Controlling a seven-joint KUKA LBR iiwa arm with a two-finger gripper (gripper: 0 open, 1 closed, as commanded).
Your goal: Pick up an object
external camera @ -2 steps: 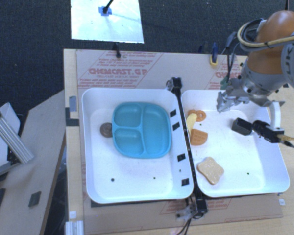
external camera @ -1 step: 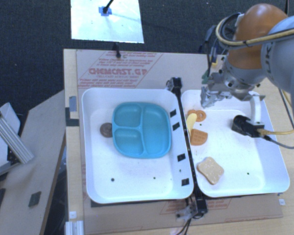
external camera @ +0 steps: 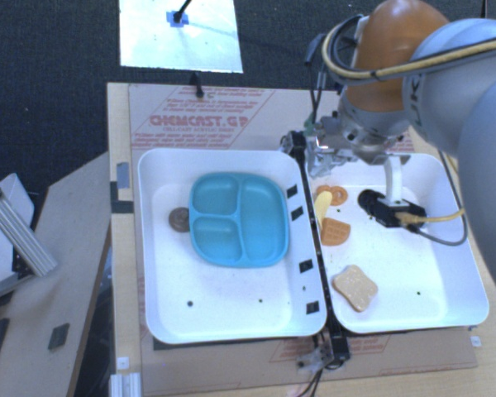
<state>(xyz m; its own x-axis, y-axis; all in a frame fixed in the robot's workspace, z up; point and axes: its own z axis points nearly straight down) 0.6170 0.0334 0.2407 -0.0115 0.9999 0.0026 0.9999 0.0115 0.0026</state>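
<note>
Hanging over the far left corner of the right bin [external camera: 446, 300], the claw [external camera: 321, 160] is too blurred to tell how it is set. Just near of it lie a pretzel [external camera: 334, 195], a cracker [external camera: 336, 232] and, nearer, toast [external camera: 355, 288]. Best to centre over the cracker, well off the bin wall, before descending; the plate [external camera: 236, 219] in the left bin [external camera: 161, 304] looks awkward.

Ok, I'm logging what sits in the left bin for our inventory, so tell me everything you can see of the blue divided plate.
The blue divided plate is light blue, looks like smooth plastic, and is roughly square with rounded corners. Raised ridges split it into three compartments, one large and two smaller. It lies flat and right side up on the floor of the left bin, nearer its far side, turned slightly. A small round brownish object sits at its left edge, seemingly touching it.
</note>
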